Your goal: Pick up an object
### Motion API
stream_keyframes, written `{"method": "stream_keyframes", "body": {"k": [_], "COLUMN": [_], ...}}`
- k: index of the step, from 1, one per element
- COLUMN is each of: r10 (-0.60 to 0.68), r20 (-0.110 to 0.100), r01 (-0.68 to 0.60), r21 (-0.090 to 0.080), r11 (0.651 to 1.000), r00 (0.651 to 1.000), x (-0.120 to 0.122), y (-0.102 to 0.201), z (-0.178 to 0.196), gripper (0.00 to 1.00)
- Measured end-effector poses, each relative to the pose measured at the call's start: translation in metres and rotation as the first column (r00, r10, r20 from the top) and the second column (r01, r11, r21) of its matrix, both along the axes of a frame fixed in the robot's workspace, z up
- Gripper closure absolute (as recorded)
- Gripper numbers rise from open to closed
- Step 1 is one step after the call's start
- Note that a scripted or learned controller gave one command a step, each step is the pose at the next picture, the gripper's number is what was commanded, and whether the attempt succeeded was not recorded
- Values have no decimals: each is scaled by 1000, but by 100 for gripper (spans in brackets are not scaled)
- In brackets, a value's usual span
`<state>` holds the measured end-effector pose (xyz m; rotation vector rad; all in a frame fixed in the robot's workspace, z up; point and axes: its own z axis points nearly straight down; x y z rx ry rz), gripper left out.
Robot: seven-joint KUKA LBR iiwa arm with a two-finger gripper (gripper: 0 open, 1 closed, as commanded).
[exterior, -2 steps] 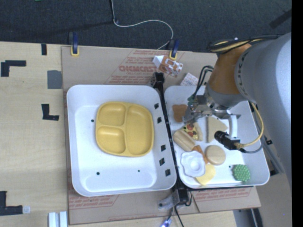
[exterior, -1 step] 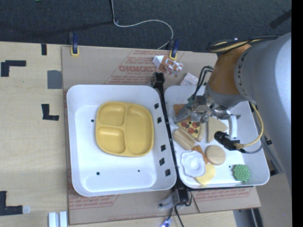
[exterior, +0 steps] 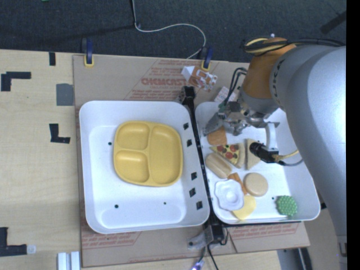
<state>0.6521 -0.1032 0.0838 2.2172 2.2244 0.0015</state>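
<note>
The arm is low over the right white bin [exterior: 304, 176], its gripper [exterior: 225, 124] at the bin's upper left corner, just above a small tan bread-like toy [exterior: 217, 136]. This looks like the reach before a grasp; nothing is lifted yet. I cannot tell how the gripper is set. Next it must settle squarely onto one piece; the pizza slice toy [exterior: 230, 152] and hot-dog bun toy [exterior: 219, 165] lie close beside. The yellow divided plate [exterior: 148, 153] sits in the left bin.

Grey arm reaches from right; pincer [exterior: 220, 124] low, fingers seemingly apart.
</note>
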Motion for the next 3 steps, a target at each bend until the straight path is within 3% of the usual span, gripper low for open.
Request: {"method": "stream_keyframes", "body": {"k": [1,3], "r10": [-3,-2], "r20": [-4,-2], "r01": [3,2], "r21": [-1,1], "r11": [1000,1000], "r00": [1000,1000], "x": [-9,6], "y": [1,1], "z": [0,0], "gripper": [0,0]}}
